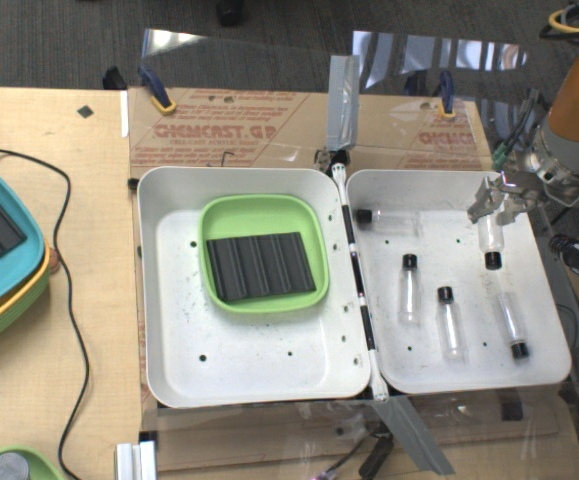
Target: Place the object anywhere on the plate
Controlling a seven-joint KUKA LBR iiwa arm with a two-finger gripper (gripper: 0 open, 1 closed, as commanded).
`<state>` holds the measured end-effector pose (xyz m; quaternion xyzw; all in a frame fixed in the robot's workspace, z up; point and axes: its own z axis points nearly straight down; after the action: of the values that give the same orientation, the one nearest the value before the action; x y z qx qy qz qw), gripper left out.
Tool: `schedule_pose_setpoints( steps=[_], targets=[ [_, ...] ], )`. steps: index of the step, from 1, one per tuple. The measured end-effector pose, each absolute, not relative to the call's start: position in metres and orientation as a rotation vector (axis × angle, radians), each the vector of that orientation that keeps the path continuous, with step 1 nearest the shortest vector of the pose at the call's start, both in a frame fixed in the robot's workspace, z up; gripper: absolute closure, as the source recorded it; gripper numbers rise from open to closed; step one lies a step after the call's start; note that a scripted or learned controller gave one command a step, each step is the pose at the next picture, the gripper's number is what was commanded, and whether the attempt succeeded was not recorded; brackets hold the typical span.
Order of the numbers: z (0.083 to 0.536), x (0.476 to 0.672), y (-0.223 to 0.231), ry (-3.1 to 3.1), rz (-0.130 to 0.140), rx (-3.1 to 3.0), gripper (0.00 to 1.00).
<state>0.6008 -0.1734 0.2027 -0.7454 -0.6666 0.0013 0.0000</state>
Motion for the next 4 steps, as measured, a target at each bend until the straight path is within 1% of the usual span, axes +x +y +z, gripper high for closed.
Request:
schedule_pose_setpoints(
  steps=[1,2,3,4],
  targets=[
    [0.203,0.601,-0.173,-2.094,0.004,-2.342,0.0],
    [0.249,0.584,-0.151,-1.746,0.005,-2.612,0.0],
    [0.261,0.58,-0.155,-1.364,0.007,-2.83,0.0],
    [0.28,0.568,-0.116,-1.064,0.008,-2.956,0.0]
  ],
)
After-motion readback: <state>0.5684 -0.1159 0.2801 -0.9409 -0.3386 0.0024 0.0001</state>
